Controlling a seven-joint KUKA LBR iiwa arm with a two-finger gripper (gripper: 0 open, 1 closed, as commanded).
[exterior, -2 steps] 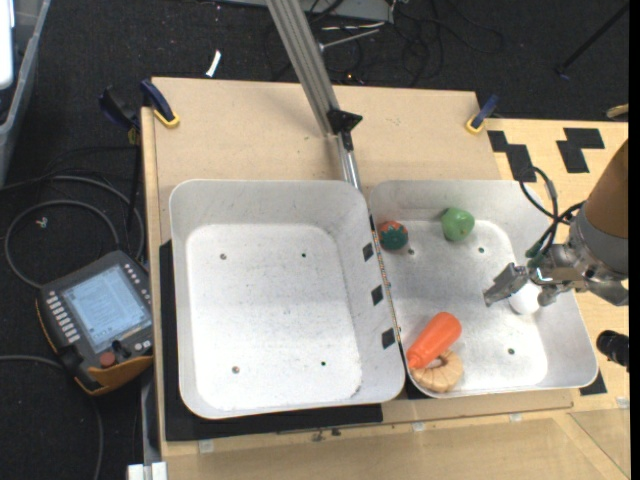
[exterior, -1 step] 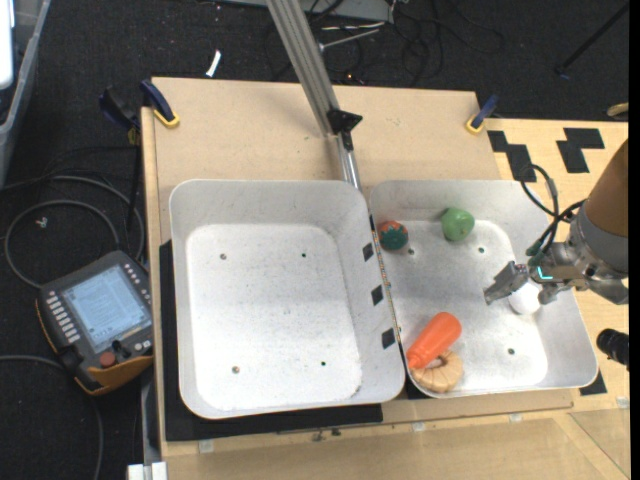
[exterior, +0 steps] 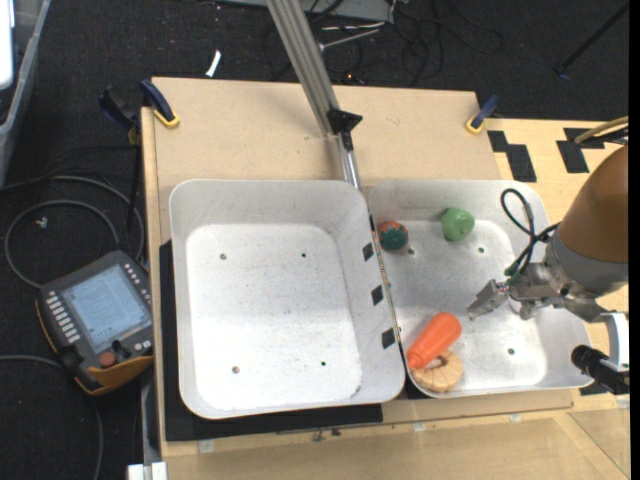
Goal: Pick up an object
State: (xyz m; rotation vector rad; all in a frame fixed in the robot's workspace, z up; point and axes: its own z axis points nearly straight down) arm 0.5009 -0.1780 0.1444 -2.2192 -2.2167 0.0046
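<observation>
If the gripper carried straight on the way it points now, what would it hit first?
The gripper points left and slightly down, toward the carrot. That looks first in line, though height above the bin is unclear, so it may pass over.

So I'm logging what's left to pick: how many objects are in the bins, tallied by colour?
Green: 1, the green ball
Red and green: 1, the small round toy
Orange: 1, the carrot
Tan: 1, the round biscuit-like piece
Total: 4, all in the right bin
</observation>
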